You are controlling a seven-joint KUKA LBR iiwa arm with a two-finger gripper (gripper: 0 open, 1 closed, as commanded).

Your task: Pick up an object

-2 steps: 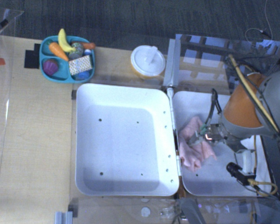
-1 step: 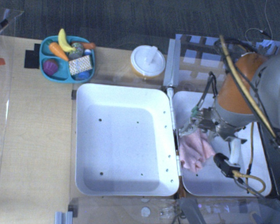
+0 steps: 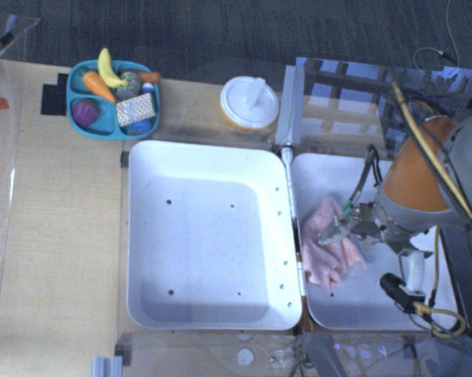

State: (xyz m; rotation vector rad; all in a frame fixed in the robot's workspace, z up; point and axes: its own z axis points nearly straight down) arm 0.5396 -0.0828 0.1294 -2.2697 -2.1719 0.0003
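Far left on the bench: blue tray (image 3: 106, 128) of toy food, then a white lidded tub (image 3: 249, 102). Next, left bin (image 3: 209, 234), white and shallow. Right bin (image 3: 388, 312) with a crumpled pink cloth (image 3: 332, 249) by its left wall. Gripper (image 3: 339, 230) down on the cloth's upper part; jaw state impossible to tell

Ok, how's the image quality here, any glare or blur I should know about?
Camera view: even, soft lighting; a clear panel along the left edge throws pale reflections on the bench; the gripper over the pink cloth looks slightly soft.
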